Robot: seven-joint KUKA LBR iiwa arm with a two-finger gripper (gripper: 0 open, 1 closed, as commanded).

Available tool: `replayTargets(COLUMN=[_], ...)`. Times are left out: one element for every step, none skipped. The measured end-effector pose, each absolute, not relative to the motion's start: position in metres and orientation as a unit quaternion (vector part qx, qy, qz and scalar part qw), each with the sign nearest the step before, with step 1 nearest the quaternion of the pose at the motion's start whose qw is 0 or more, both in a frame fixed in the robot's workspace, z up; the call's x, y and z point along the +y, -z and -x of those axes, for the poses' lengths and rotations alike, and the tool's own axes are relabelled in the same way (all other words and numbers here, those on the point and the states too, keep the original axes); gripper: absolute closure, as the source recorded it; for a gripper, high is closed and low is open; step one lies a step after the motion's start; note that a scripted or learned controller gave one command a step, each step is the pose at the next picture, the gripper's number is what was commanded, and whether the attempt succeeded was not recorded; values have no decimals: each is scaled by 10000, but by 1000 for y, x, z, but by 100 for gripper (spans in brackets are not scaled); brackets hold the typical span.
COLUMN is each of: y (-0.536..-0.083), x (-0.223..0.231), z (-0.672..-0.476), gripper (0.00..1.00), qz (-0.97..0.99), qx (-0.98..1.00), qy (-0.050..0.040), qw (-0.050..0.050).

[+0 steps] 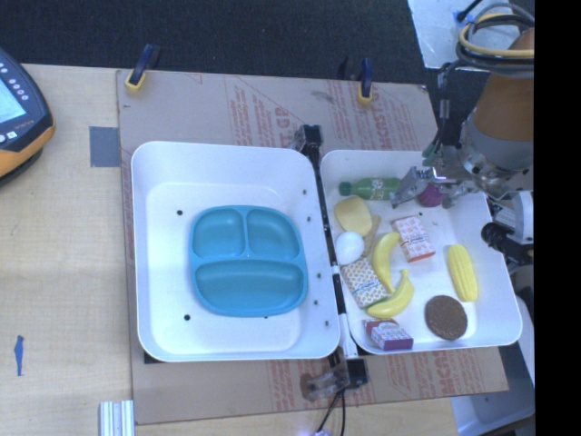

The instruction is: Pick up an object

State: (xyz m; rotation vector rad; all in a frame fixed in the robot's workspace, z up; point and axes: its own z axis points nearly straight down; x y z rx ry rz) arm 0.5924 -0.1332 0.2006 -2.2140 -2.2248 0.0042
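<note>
My gripper [425, 185] hangs low over the far end of the right bin [497, 332], reaching in from the right. A small purple object [429, 194] lies right at its tip; whether it is gripped is unclear. Just left of it lies a green bottle [368, 188]. Further toward the front are a pale yellow fruit [353, 215], a white egg [349, 246], two bananas [390, 275], a checkered packet [364, 282], a red-and-white box [413, 239], a yellow corn cob [462, 272], a brown round cookie [446, 317] and a purple-pink box [388, 335].
The left bin [159, 334] holds a blue divided plate [248, 261]. A yellow-and-black device [18, 112] sits at the bench's far left. Clamps [364, 78] stand along the back edge of the cardboard sheet. The arm's body and cables crowd the right bin's far right corner.
</note>
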Motion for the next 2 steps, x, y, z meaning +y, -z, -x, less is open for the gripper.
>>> replayTargets(y=[-90, -108], x=[-117, -120], z=[-563, -566], gripper=[0, 100], qz=[7054, 7058], qx=[-7088, -7084], qy=[-13, -5], qw=[-51, -57])
